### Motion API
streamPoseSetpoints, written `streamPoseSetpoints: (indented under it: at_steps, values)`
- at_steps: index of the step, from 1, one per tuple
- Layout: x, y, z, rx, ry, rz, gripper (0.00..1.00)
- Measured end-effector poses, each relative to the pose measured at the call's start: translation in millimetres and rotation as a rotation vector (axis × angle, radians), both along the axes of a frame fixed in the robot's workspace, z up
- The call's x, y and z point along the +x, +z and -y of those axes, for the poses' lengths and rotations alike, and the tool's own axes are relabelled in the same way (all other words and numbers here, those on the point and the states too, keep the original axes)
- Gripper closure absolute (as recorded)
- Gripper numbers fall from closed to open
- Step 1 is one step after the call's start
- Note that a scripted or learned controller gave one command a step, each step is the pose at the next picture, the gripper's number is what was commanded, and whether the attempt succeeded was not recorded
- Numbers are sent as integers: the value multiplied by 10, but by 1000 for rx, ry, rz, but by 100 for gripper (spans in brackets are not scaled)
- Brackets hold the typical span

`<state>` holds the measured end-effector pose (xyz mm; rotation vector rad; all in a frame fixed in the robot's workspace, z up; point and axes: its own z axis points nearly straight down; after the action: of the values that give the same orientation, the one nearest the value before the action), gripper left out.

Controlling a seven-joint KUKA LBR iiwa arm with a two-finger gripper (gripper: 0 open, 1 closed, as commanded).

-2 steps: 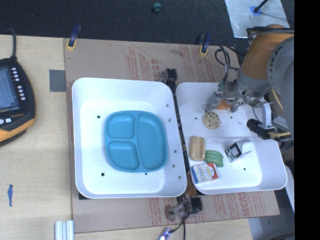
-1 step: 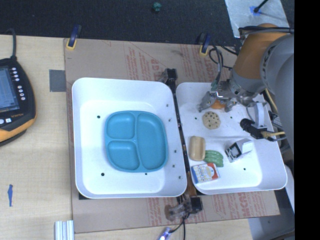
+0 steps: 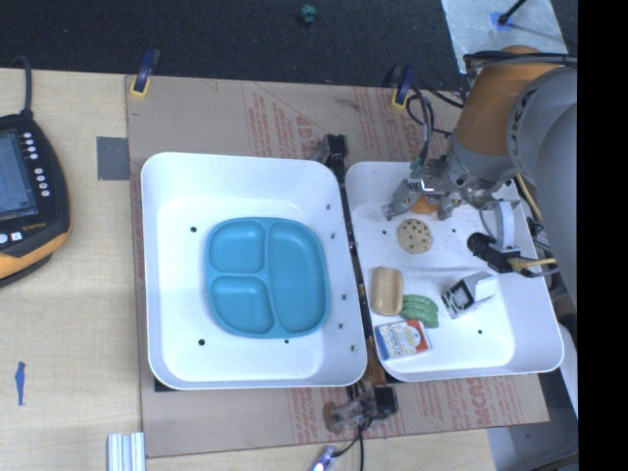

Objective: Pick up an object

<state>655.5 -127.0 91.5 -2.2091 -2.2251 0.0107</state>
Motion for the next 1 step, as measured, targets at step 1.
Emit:
streamPoseSetpoints:
  at_steps: [1]
  values:
    - [20,1026,-409,1,-3,11,0]
